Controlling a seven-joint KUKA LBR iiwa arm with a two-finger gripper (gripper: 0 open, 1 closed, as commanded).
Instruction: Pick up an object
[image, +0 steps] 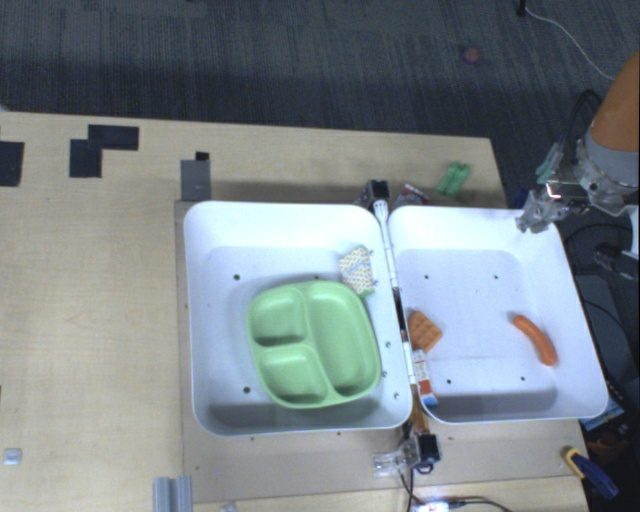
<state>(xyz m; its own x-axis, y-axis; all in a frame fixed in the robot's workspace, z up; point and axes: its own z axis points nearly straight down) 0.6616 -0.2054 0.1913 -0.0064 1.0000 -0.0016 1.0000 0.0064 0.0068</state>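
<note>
You have two shallow white bins side by side on the bench: the left bin (205, 300) and the right bin (480, 250). In the left bin you can count two things: one light green divided plate (313, 343) with three compartments, lying flat in the middle of the bin, and one small pale patterned object (356, 266), too blurred to name, just beyond the plate's far right corner and against the wall shared with the other bin. In the right bin you can also count two things: one orange sausage-shaped object (536, 339) lying at a slant near the right wall, and one small orange-brown waffle-like piece (423, 330) near the left wall, just beside the divider. Outside the bins, one small green object (453, 179) lies on the bench beyond the right bin's far edge. The gripper (533, 215) sits above the far right corner of the right bin, at the end of the arm (612, 140) that comes in from the right; you cannot tell from this view how its closing parts stand, and nothing is seen in its grasp. The orange sausage-shaped object lies well apart from the gripper, nearer the front of the bin, roughly below it in the view.
</note>
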